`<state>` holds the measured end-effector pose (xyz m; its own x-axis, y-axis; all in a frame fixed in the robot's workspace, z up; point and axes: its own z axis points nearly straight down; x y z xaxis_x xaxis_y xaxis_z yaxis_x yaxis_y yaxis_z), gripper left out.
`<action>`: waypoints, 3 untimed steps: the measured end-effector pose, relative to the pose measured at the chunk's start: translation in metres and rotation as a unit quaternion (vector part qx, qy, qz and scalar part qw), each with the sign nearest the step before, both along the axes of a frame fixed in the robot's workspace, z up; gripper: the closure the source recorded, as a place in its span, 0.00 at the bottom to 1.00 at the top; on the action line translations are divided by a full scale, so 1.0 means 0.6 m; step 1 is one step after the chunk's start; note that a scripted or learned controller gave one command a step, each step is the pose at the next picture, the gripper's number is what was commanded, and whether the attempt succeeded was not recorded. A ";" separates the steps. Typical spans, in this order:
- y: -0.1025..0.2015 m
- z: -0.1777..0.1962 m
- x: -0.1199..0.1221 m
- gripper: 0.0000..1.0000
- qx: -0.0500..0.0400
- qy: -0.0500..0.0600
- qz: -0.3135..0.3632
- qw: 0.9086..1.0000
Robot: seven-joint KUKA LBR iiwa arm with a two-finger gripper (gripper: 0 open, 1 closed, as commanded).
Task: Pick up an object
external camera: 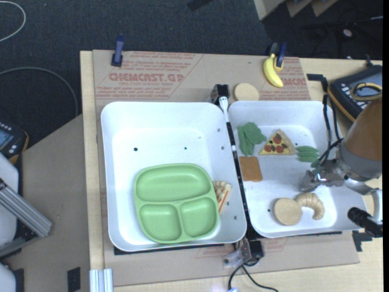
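My gripper (314, 181) reaches into the right bin (285, 111) from the right, low over its floor, just above a tan croissant (312, 204). A round beige biscuit (287, 212) lies left of the croissant. Further back sit a pizza slice (278, 143), a dark green leaf (250, 137), a smaller green leaf (307, 154) and a brown toast slice (250, 168). Nothing shows between the fingertips.
The left bin (152, 123) holds a green divided tray (175, 201) and a small sandwich piece (221, 192) beside it. Outside the bins, a banana (273, 72) and a round cookie (246, 92) lie on the cardboard at the back.
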<state>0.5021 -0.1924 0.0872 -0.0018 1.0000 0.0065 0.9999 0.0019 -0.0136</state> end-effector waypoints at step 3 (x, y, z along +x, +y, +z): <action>0.232 0.181 0.018 1.00 -0.003 -0.009 0.003 1.000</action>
<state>0.5129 -0.0530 0.1956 -0.0074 1.0000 0.0006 1.0000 0.0074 0.0037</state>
